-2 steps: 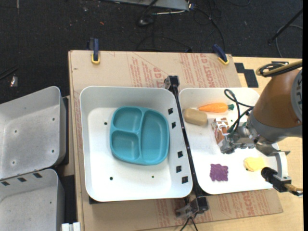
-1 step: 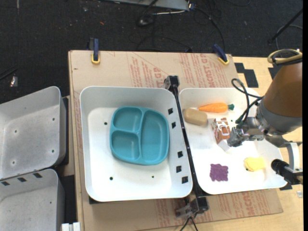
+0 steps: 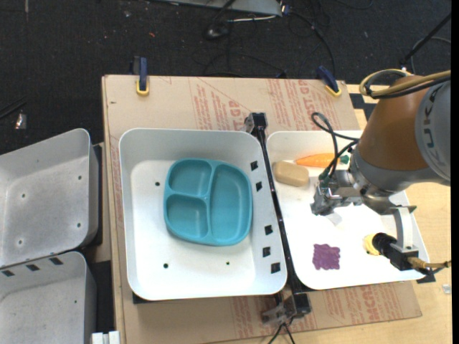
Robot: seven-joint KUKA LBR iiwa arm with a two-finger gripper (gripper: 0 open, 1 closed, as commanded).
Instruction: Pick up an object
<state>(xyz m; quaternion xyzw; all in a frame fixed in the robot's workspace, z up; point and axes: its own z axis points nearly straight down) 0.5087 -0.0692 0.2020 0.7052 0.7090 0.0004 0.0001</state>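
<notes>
Candidate objects lie in the right bin (image 3: pixel 301 228): a beige block (image 3: pixel 290 173) near its far-left corner, an orange carrot-shaped piece (image 3: pixel 315 160) just behind it, and a purple patch (image 3: pixel 327 256) toward the near side. The pincer (image 3: pixel 321 205) hangs over bare bin floor between block and patch; whether it is wide or narrow cannot be told, and nothing shows in its grip, so the pick-up appears not yet done. The left bin (image 3: pixel 143 192) holds a teal divided plate (image 3: pixel 209 201). Both bins rest on a cardboard-covered tabletop (image 3: pixel 193 99), clamped at its far edge; dark floor (image 3: pixel 57 49) with cables surrounds it.
</notes>
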